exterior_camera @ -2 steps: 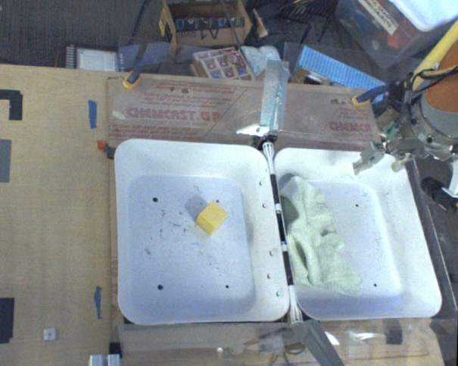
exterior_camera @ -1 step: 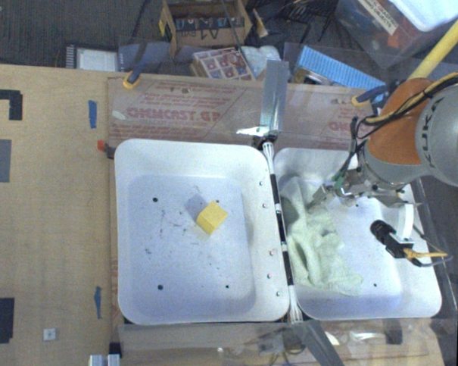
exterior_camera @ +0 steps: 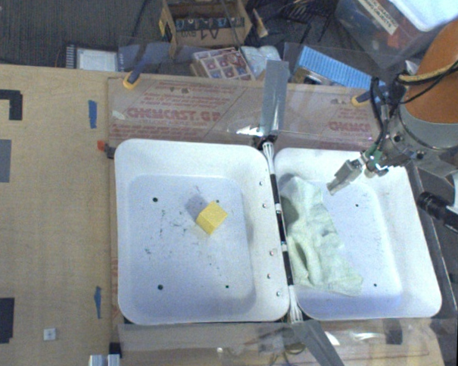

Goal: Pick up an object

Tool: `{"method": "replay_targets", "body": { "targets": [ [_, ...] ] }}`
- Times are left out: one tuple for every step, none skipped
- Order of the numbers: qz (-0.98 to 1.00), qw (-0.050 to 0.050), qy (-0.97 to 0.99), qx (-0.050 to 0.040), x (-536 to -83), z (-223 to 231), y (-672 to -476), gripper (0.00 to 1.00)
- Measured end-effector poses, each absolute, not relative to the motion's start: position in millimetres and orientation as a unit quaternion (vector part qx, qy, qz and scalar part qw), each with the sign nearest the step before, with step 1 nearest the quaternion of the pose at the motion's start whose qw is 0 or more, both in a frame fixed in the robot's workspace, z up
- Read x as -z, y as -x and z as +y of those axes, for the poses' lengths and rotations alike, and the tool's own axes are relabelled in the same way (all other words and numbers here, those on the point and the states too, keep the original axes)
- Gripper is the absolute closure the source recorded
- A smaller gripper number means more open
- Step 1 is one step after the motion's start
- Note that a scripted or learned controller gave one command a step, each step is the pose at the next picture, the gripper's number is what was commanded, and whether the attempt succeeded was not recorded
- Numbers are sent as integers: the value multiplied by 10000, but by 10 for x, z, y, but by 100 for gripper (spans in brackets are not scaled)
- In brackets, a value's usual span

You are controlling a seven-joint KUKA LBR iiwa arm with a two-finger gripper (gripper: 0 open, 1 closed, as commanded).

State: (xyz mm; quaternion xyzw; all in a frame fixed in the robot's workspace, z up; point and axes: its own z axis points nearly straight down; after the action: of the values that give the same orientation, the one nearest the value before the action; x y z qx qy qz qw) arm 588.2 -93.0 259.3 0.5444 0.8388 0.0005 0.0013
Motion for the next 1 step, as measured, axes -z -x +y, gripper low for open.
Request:
{"method": "replay_targets", "body": {
  "targets": [
    [9147, 4, -4041, -2, -2152, -1418, -5778, 0]
  ]
}}
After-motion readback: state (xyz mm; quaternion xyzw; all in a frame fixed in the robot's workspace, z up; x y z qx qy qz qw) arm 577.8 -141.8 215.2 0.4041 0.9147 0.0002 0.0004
